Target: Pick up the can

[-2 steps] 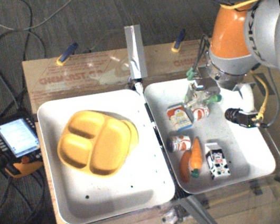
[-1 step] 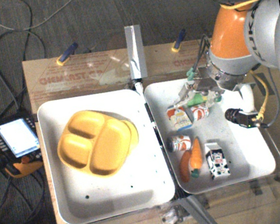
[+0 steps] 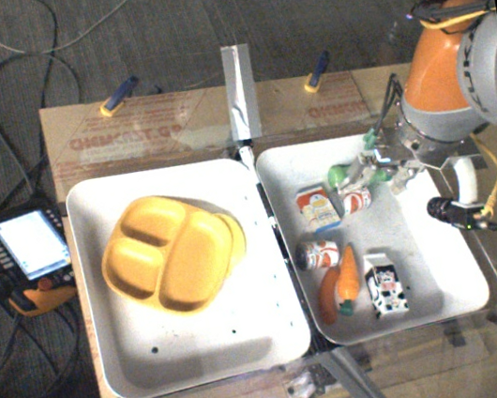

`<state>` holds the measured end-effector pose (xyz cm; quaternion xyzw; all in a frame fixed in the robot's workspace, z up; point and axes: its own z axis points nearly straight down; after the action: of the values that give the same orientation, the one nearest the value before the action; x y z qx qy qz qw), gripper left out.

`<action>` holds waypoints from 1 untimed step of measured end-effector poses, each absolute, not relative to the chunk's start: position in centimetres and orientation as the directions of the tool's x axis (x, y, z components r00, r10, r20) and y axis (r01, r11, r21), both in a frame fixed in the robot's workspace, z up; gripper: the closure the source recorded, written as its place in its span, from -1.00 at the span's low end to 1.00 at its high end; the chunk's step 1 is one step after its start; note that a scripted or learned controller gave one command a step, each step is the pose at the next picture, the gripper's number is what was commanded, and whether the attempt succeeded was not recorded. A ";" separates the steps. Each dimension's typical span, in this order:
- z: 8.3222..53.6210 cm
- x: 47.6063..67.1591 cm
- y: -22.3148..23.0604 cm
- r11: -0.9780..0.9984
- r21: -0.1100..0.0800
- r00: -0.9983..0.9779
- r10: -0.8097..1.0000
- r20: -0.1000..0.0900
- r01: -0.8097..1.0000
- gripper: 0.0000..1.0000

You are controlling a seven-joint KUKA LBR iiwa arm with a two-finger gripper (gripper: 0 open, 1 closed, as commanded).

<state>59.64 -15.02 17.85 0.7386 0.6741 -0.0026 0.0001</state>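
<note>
A small red and white can (image 3: 320, 254) lies on its side near the left wall of the right bin (image 3: 457, 299). A second red and white can-like item (image 3: 356, 201) lies further back in that bin, right below and left of my gripper (image 3: 379, 167). The gripper hangs over the bin's back part, next to a green item (image 3: 339, 172). The view does not show any object between its fingers.
The right bin also holds a small red-labelled carton (image 3: 319, 207), an orange carrot (image 3: 339, 282) and a black and white milk carton (image 3: 385, 288). A yellow divided plate (image 3: 172, 250) lies in the left bin (image 3: 115, 360). A teach pendant (image 3: 24, 247) sits off the bench at the left.
</note>
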 end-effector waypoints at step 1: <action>10.2 62.6 -17.8 -0.044 0.015 0.044 0.999 -0.003 0.999 -1.00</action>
<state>62.64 -17.80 10.20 0.7225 0.6913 0.0042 0.0062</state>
